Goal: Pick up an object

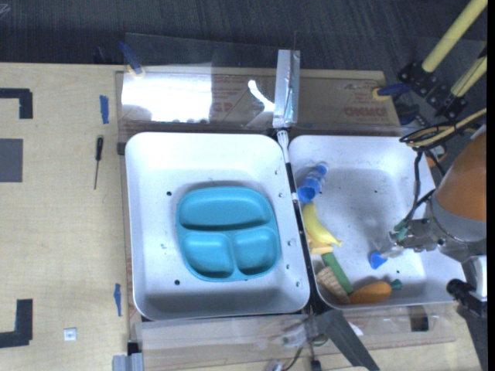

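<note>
The left bin (pixel 147 207) holds a blue divided tray (pixel 228 230); the right bin (pixel 363 168) holds a blue bottle (pixel 311 184), banana (pixel 317 229), carrot (pixel 370 291) and the gripper (pixel 398 238), whose grip I cannot tell.

Bright, even overhead light; strong glare on clear panel (pixel 203 91) behind left bin (pixel 147 207); soft shadows inside bins; slightly blurry.

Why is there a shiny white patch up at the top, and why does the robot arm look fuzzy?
In the camera view, the white patch is glare from light bouncing off the clear plastic sheet behind the left bin; the orange band of the arm looks soft and blurry at the right, while the blue tray stays sharp.
</note>
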Controlling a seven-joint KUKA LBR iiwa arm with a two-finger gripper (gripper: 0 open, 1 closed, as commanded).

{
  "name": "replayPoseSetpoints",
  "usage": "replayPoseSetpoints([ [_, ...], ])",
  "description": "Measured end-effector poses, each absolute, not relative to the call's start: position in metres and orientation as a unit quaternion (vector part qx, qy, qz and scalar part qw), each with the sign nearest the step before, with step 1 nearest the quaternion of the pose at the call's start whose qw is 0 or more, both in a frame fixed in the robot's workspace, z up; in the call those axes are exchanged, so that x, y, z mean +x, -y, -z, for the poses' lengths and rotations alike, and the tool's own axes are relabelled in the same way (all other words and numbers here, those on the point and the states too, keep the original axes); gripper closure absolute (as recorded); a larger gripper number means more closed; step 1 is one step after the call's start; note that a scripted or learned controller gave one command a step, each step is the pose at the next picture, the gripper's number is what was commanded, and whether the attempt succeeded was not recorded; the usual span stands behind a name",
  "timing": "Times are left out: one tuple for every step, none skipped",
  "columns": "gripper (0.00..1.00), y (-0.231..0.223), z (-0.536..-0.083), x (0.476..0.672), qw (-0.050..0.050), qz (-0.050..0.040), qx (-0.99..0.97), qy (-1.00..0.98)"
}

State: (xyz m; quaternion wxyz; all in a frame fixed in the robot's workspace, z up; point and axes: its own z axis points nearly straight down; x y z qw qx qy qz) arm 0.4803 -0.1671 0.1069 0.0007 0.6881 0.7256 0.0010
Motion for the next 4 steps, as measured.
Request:
replayPoseSetpoints([
  [1.00,0.224,-0.088,0.496,0.003,-0.0014,0.655,-0.756],
  [0.00,0.210,-0.089,0.499,-0.007,-0.0079,0.648,-0.761],
  [0.00,0.167,-0.120,0.480,-0.001,-0.0007,0.710,-0.704],
  [0.00,0.110,-0.088,0.481,0.004,-0.0012,0.561,-0.828],
])
